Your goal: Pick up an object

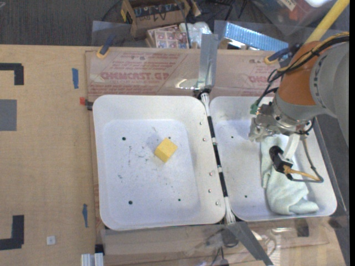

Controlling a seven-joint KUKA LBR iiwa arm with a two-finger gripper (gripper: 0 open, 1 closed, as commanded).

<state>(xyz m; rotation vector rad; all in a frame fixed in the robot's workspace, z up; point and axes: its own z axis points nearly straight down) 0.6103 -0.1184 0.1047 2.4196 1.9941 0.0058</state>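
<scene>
Gripper (262, 129) hung low over the right bin (238, 170), toward its upper middle, on the grey arm (333, 76) reaching in from the right. From my screen I could not tell whether the gripper was spread or closed, nor whether it held anything. Along the right side of that bin: white cloth (287, 192), crumpled, starting just below the gripper. I could not judge whether the two touched. In the left bin (119, 173): yellow block (166, 149), alone near the middle, tilted corner-on to the rim, well apart from the gripper and across the seam between the bins.
</scene>
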